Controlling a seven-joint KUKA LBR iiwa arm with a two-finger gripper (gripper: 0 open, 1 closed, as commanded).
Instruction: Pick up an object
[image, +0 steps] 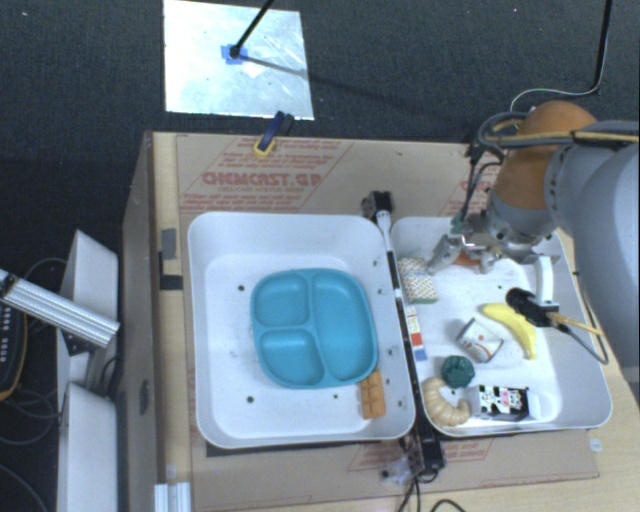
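I saw the gripper (462, 252) hang over the far part of the right bin (590, 400), fingers spread with nothing between them. Just beside it on the nearer left lay a patterned pouch (418, 280). Further toward me were the banana (512, 327), a small can (480, 340), a green ball (458, 371) and a croissant (445, 403). The blue tray (313, 327) sat well left.

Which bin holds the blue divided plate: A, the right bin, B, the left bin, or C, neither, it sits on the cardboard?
B: the blue divided plate lies flat inside the left bin, while the banana and other small items are in the right bin.
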